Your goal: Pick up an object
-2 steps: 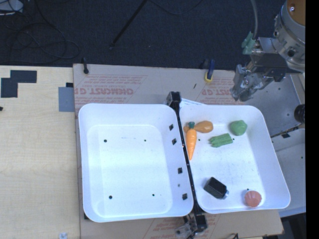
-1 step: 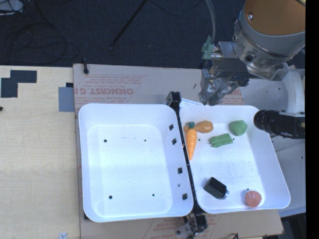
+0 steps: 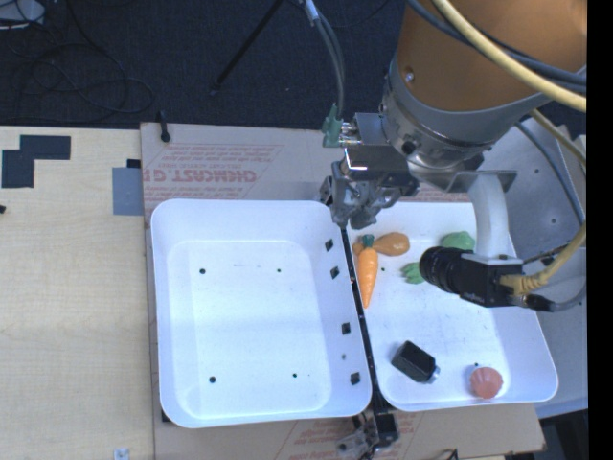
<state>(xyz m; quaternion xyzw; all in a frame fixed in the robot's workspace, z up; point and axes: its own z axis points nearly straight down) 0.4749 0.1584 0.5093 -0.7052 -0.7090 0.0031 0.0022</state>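
My gripper (image 3: 356, 217) hangs over the far left corner of the right bin (image 3: 536, 353), just above the leafy end of an orange toy carrot (image 3: 366, 274) that lies along the divider. A small orange rounded piece (image 3: 392, 245) lies right beside the carrot's top. Green toy pieces (image 3: 458, 241) show behind the wrist hardware. Nearer the front lie a black block (image 3: 415, 362) and a pink-red ball (image 3: 486, 381). I see nothing held under the gripper.
The left bin (image 3: 168, 257) sits beside the right one, with a black clipped divider (image 3: 347, 329) between them. Cardboard (image 3: 230, 166) lies under both bins. The big grey and orange arm (image 3: 469, 75) looms over the right bin's far side.
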